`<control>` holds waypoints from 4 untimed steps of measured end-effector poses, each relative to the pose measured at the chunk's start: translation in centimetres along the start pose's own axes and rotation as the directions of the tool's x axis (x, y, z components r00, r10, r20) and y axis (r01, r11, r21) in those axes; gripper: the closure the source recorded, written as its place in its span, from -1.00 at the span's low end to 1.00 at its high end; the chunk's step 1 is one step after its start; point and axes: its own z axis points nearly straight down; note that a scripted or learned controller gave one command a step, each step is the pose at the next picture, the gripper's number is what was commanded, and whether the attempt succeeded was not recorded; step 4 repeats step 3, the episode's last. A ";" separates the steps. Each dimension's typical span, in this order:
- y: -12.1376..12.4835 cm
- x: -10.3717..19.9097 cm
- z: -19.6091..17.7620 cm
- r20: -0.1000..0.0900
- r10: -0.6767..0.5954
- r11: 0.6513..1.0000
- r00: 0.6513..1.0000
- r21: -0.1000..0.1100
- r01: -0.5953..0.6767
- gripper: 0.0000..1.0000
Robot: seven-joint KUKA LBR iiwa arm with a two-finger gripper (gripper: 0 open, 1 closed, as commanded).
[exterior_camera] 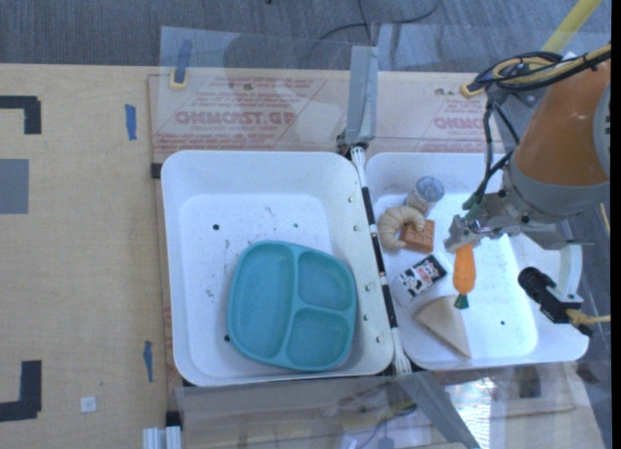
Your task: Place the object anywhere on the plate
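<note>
The carrot point(465, 276) is seen in the right bin point(558, 340), its long axis running from 12 to 6 o'clock, orange body above and green tip below. The gripper point(470, 236) is poised at its 12 o'clock end, apparently touching the top; whether the fingers are apart or closed on it cannot be told. The teal plate point(291, 304) is set in the left bin point(194, 195), at 9 o'clock from the carrot, beyond the divider between the bins. A carry toward 9 o'clock is judged to be needed.
</note>
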 end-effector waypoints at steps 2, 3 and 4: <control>0.5 17.3 0.4 -0.001 -0.001 1.000 1.000 0.007 0.001 1.00; 0.5 17.2 0.4 -0.001 -0.001 1.000 1.000 0.007 0.001 -1.00; 0.5 17.2 0.4 -0.001 -0.001 1.000 1.000 0.007 0.001 -1.00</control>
